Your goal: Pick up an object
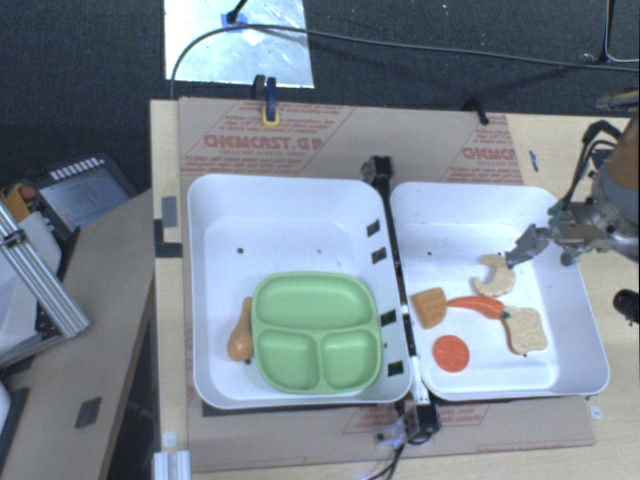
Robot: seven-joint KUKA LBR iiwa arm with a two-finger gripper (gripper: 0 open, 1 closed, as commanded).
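Observation:
My gripper (524, 247) reaches in from the right over the right bin (470, 213), its tip just above and to the right of a pale curved food piece (493, 276). I see nothing held in it. Below that piece lie an orange carrot (475, 306), a tan-orange block (428, 307), a red disc (451, 353) and a beige bread slice (525, 330), all on the bin floor.
The left bin (280, 213) holds a green divided plate (315, 330) and a tan bulb-shaped toy (241, 333) at its left. A black clip strip (392, 268) runs between the bins. The far half of each bin floor is bare.

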